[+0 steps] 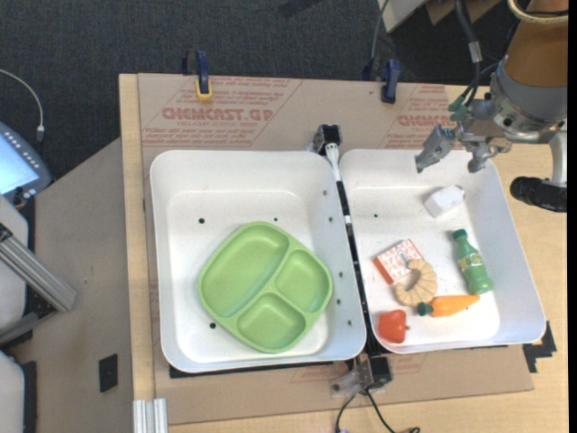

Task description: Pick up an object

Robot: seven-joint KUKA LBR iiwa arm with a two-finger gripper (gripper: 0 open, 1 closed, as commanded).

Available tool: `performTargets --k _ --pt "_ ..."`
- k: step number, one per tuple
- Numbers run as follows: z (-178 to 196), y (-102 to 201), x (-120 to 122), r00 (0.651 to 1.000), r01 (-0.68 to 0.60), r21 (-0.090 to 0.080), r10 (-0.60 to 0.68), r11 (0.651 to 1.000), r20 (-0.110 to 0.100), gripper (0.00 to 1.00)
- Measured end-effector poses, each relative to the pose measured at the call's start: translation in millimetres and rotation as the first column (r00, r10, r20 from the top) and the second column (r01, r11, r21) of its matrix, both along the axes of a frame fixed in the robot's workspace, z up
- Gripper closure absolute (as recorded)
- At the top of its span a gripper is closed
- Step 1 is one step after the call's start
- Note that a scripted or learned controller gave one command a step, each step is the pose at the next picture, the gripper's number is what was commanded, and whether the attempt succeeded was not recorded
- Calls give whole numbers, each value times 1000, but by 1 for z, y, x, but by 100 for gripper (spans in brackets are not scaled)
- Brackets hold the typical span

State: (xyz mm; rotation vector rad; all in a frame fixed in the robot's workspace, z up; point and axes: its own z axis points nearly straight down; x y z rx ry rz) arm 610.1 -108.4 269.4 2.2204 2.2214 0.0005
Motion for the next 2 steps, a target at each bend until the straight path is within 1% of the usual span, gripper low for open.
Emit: performTargets --k 1,2 --pt "-45 -6 -3 1000 1 1 -1 1000 -7 0" --pt "-90 -1 0 1000 0 2 0 1000 -7 0"
